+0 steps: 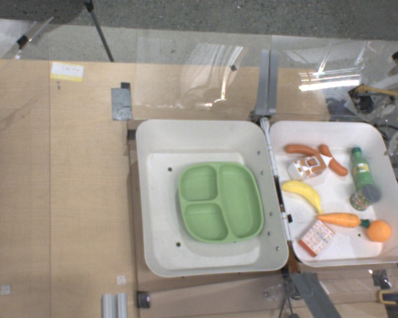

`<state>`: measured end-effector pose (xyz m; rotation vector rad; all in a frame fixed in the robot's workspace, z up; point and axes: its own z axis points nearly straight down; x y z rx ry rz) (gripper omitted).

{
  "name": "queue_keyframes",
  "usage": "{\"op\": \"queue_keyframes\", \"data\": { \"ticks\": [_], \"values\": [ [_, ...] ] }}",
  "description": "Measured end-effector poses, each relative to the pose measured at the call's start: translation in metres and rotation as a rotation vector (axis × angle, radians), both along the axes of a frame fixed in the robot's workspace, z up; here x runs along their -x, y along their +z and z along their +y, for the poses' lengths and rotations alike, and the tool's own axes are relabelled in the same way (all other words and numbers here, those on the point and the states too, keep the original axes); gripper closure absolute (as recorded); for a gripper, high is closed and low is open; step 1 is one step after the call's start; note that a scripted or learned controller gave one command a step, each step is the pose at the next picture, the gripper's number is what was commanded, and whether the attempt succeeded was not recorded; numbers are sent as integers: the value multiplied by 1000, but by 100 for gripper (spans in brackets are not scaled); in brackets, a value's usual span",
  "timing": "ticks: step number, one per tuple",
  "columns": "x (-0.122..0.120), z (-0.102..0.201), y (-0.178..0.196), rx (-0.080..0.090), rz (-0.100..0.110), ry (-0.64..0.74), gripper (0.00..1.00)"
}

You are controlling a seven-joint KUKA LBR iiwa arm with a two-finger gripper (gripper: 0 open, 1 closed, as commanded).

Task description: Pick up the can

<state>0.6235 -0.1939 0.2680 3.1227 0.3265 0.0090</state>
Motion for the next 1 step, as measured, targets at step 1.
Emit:
{"op": "queue_keyframes", "data": {
  "ticks": [1],
  "values": [
    [-10,19,-35,0,3,213,0]
  ]
}}
